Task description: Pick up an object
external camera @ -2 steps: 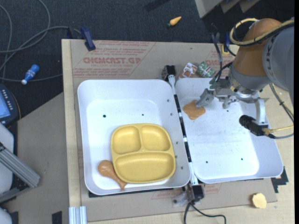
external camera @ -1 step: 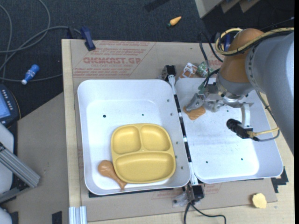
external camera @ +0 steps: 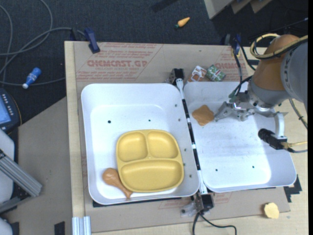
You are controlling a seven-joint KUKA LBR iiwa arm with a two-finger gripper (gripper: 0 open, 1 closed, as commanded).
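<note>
Fingers [external camera: 221, 112] beside tan piece [external camera: 203, 115] — right bin [external camera: 244, 175].

Bright, even overhead light, soft shadows, mild glare on the white bins [external camera: 98, 106], slightly soft focus.

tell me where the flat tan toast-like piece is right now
The flat tan toast-like piece lies in the right white bin, near its upper-left corner beside the divider between the bins, just left of the gripper.

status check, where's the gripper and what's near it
Gripper low in right bin, beside tan flat piece. No grasp visible. Yellow divided tray and drumstick toy in left bin.
</note>
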